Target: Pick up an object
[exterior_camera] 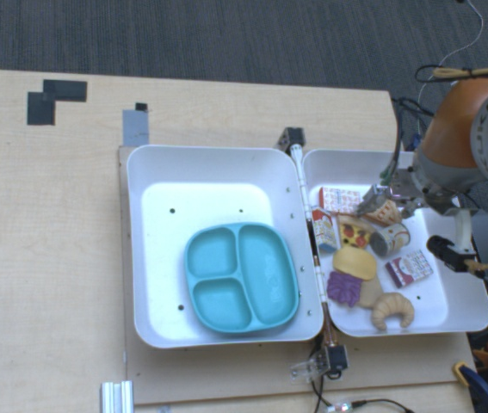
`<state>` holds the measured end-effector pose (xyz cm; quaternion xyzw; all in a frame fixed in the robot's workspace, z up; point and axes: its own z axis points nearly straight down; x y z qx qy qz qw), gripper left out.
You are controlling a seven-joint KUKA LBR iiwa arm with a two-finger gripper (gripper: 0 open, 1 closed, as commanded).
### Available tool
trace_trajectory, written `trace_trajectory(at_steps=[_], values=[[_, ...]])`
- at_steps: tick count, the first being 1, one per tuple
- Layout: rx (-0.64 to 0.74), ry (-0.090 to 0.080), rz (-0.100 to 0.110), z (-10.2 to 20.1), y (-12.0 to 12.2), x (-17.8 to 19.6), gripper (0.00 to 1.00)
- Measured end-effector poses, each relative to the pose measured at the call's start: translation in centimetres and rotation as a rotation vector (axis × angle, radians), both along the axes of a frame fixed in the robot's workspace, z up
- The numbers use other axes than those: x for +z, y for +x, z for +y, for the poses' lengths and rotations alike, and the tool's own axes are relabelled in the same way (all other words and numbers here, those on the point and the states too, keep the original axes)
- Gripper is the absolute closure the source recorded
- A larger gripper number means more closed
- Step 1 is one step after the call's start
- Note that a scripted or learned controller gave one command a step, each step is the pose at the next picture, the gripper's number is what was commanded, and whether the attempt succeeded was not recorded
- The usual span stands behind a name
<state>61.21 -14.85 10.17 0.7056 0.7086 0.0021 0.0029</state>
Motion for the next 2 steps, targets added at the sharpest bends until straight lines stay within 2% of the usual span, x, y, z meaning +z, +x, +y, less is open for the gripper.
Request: trace_trajectory(at_steps=[1, 2], values=[[-0.003, -0.002, -0.011, 1.37, -3.92, -1.09, 0.00], [-0.002, -0.001, -0.012, 1.46, -3.87, -0.15, 1.00]])
